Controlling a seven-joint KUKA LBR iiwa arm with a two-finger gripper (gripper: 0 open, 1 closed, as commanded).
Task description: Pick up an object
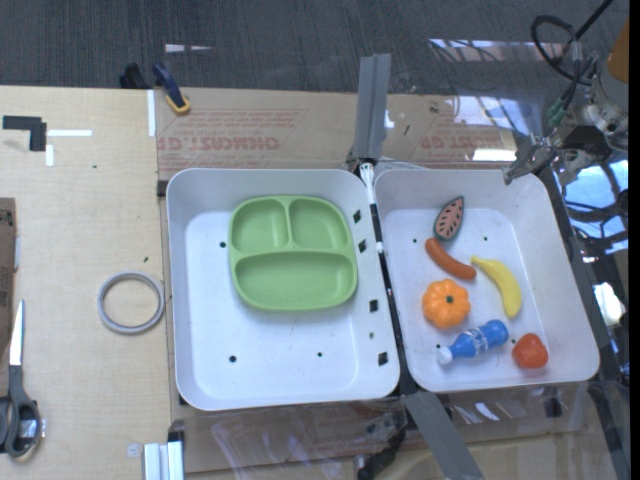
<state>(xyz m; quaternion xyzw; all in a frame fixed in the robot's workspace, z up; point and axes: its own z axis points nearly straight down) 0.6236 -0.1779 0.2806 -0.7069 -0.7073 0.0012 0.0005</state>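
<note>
Hovering past the far right corner of the right-hand shallow white bin (560, 268), the two-finger gripper (545, 158) sits above the rim and not over any object, so no pick looks to be under way yet. Whether it is open or closed cannot be told from this slanted overhead view, and nothing is visibly held.

All the candidate objects lie in that right bin, loosely spread so most can be approached separately. A watermelon-slice toy with a red face and green rind (449, 218) rests near the far side; just in front of it lies a long orange-red sausage-shaped toy (450, 259). A yellow plastic banana (501, 283) lies to the right of the sausage, close but apart. An orange toy pumpkin with a green stem (446, 303) sits mid-bin. Nearer the front, a small blue and white bottle (474, 342) lies on its side just beside the pumpkin, and a red tomato-like ball (530, 351) sits by the front right corner.

The left-hand white bin (200, 348) bears a pale green divided plastic plate (292, 253), likely the drop area.

My judgement: the banana or watermelon slice is closest to the gripper, though the tomato's nearness to the wall could crowd a grasp.
</note>
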